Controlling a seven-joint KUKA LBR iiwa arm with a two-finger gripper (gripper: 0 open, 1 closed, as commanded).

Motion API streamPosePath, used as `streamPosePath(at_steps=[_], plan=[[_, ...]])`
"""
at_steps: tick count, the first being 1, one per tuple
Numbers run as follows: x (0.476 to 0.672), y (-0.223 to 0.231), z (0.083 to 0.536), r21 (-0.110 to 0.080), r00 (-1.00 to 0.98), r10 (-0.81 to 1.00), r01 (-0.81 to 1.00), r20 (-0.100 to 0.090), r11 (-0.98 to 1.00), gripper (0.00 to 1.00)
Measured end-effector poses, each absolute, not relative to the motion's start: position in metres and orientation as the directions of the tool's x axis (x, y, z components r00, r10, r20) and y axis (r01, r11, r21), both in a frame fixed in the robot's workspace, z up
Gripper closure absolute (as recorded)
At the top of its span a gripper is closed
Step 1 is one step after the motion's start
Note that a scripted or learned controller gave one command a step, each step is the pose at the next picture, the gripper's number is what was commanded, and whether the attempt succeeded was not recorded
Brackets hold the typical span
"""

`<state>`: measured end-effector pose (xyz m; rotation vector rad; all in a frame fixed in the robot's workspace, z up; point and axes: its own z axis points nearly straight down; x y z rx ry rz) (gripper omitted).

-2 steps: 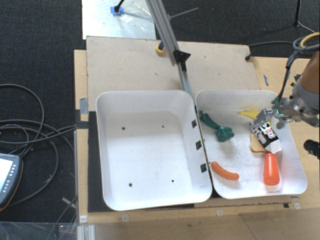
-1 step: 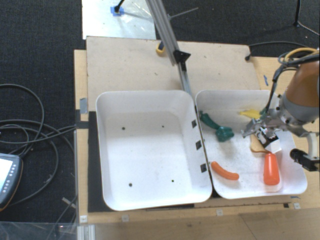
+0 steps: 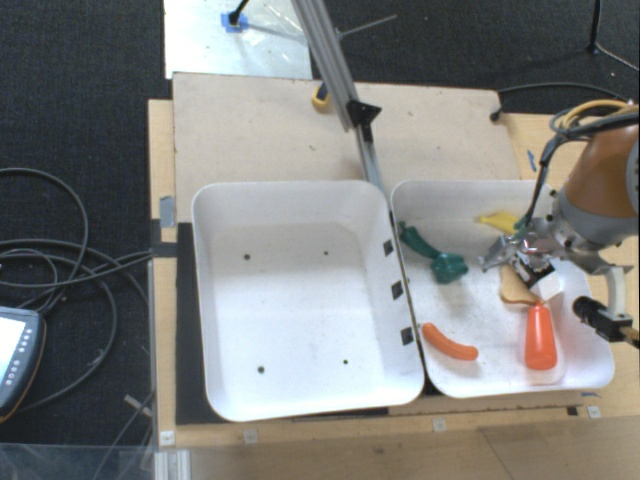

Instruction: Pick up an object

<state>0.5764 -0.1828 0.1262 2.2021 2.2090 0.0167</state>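
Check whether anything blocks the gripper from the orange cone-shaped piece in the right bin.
Nothing visible does. The gripper hangs just above the tan piece, and the orange cone-shaped piece lies uncovered beside it.

Arm: one grey arm point(image 3: 610, 193) comes in from the right side of the view.
Band: a fat orange band point(image 3: 600, 173) sits just above the wrist.
Wrist: it bends down and to the left, low over the right side of the view.
Gripper: the gripper point(image 3: 528, 258) is at the end of the wrist, pointing down. It is small and shiny with dark bits.
Cables: yellow and black ones loop over the top of the arm.
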Motion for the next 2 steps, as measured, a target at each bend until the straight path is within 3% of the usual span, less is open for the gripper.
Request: streamPosePath(at_steps=[1, 2], plan=[[0.577, -0.182, 0.135, 0.024, -0.003, 1.0, 1.0, -0.007, 0.003, 1.0], [0.574, -0.181, 0.18, 0.005, -0.004, 1.0, 1.0, -0.002, 0.004, 1.0]])
